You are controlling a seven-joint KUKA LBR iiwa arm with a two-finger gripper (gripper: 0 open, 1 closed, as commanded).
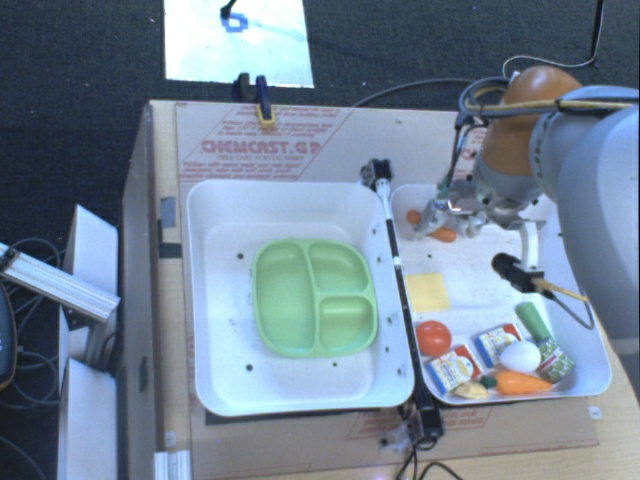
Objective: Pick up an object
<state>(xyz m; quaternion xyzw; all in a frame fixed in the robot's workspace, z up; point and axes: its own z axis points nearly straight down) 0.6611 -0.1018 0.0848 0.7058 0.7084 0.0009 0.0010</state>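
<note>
The gripper (447,220) sits low in the far end of the right bin (600,368), over a small orange piece (443,235) lying roughly crosswise, beyond the yellow cheese slice (428,292). A tomato (433,337) lies nearer than that slice.

Dark carpet floor (80,58), pale bench (290,133)

Brown tabletop (250,138) with red lettering near the far edge. Two shallow white bins side by side on it: left bin (215,268) and right bin (590,368), touching along their shared rims. Small yellow and black clamp (262,103) at the far edge.
</note>
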